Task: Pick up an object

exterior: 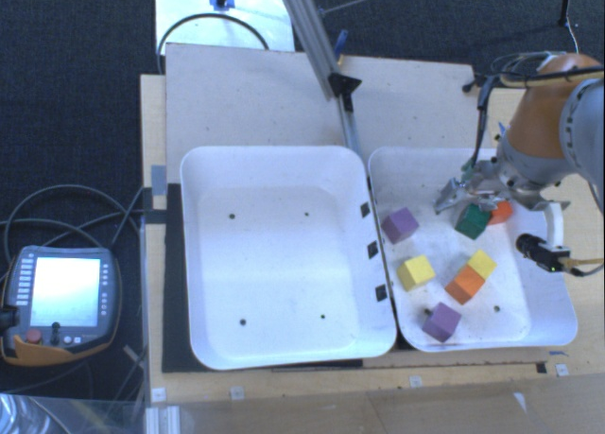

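My gripper [469, 201] hangs over the back of the right bin [558, 328], open, with one metal finger [444, 203] splayed out to the left. A green block [473, 222] lies right by its tips, on the near side, and I cannot tell whether they touch it. A red block [501, 212] peeks out just right of the green one. Loose on the bin floor lie a purple block [399, 225], a yellow block [415, 272], a second yellow block [481, 264], an orange block [464, 285] and another purple block [440, 321].
The left bin [203, 262] sits beside the right one, their walls meeting at a ridge with black clips [371, 250]. A slanted metal pole [317, 35] crosses the back. A teach pendant [59, 302] lies off the bench at left.
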